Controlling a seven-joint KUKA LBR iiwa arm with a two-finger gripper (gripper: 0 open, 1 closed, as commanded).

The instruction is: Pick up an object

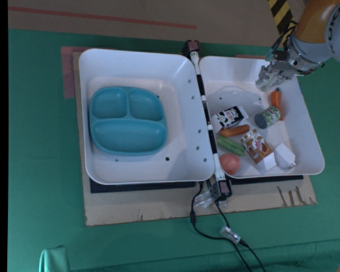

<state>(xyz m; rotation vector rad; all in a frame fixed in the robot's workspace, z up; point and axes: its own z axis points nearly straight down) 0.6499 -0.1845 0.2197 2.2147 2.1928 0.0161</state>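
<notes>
Bearing two white bins (139,61), green-covered bench (39,123)

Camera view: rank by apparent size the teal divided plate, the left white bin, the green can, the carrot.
1. Left white bin
2. Teal divided plate
3-4. Carrot and green can: look alike in size, not ranking them.

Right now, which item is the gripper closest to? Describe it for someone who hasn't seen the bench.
Go to the right white bin, far right side, just below the gripper. It is the carrot: slim, orange, lying lengthwise. The neighbouring can is stubby and green-labelled.
</notes>
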